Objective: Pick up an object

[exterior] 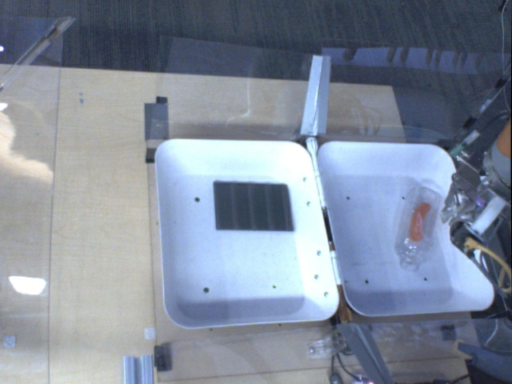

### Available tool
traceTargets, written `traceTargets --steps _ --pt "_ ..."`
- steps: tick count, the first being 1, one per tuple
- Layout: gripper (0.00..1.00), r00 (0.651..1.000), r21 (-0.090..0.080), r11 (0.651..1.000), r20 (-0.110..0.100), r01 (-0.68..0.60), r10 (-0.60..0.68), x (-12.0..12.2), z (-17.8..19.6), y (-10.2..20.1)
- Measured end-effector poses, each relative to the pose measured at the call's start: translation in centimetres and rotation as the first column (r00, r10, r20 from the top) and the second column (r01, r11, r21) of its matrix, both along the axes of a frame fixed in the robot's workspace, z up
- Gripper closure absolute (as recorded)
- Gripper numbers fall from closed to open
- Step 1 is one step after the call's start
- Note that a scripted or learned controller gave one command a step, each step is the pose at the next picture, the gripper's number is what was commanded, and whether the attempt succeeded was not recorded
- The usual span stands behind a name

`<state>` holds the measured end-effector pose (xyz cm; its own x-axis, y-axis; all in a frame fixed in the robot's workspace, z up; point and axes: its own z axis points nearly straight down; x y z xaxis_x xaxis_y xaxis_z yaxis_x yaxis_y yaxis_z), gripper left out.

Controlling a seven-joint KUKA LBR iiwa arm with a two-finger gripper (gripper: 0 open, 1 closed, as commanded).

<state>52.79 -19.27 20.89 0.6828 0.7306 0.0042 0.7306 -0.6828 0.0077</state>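
Camera view shows my gripper (466,201) over the right bin's (376,294) right edge, its opening impossible to tell, near a clear plastic bottle (417,226) with an orange insert lying in that bin.

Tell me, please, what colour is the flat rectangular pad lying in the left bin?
The pad is dark grey with faint lengthwise ribs, seen in the camera view.

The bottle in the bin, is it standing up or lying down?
Lying down. The clear plastic bottle rests lengthwise on the floor of the right bin, its whole side showing from above.
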Motion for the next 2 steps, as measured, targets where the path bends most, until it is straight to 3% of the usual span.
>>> traceTargets --steps 1,2 --pt "0.00 1.000 0.000 1.000 0.000 0.000 0.000 0.0 0.0 0.0" --pt "0.00 0.995 0.003 0.995 -0.004 -0.102 0.102 -0.2 -11.3 1.4"
